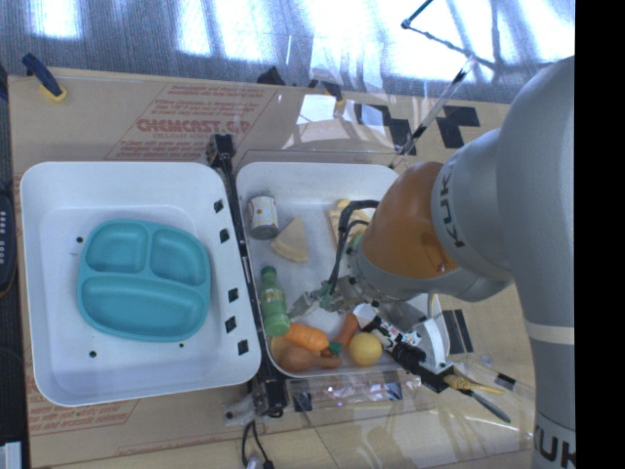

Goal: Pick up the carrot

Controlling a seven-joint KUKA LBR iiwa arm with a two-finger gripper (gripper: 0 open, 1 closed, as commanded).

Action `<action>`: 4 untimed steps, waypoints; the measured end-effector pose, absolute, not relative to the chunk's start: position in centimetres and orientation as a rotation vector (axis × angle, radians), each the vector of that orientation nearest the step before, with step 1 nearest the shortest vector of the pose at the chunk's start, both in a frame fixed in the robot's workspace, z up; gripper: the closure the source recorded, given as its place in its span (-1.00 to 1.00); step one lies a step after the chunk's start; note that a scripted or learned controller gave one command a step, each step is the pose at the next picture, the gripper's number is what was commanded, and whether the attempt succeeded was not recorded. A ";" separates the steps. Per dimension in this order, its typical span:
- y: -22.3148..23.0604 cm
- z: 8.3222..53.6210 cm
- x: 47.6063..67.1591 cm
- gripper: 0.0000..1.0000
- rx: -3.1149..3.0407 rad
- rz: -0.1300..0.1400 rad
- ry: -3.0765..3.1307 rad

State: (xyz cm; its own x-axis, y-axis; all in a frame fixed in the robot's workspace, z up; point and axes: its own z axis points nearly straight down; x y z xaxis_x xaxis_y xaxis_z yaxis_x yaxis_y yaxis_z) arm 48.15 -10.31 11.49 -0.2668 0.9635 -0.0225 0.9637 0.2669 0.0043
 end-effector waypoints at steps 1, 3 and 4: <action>-11.2 9.3 47.8 -1.00 2.307 0.002 2.124; -10.2 10.2 47.7 -1.00 1.392 -0.002 2.820; -10.1 11.1 47.8 1.00 1.378 -0.003 2.829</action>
